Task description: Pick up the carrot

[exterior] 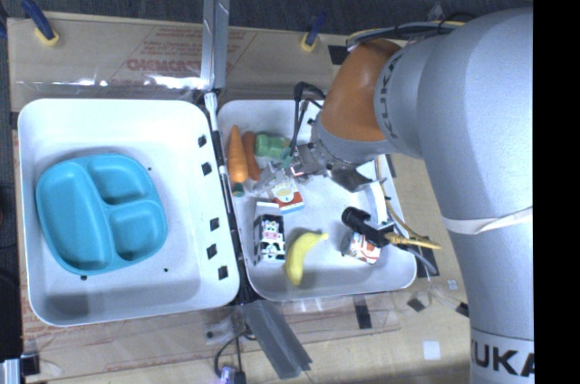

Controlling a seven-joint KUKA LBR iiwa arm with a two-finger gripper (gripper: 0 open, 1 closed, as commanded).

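Grey arm [471,129] reaches low over the right bin [317,287], its tool [294,160] (state impossible to tell) just beside the carrot [237,154] lying along the bin's left wall.

**Readable marks on the rig and bench**

"KUKA" stood in dark capitals on the grey arm [480,192], at its base in the near right corner, cut off by the frame's lower edge. Red print ran across the board [163,52] on the far side of the left bin, upside down and too blurred to read. The small cartons in the right bin bore printing too small to make out.
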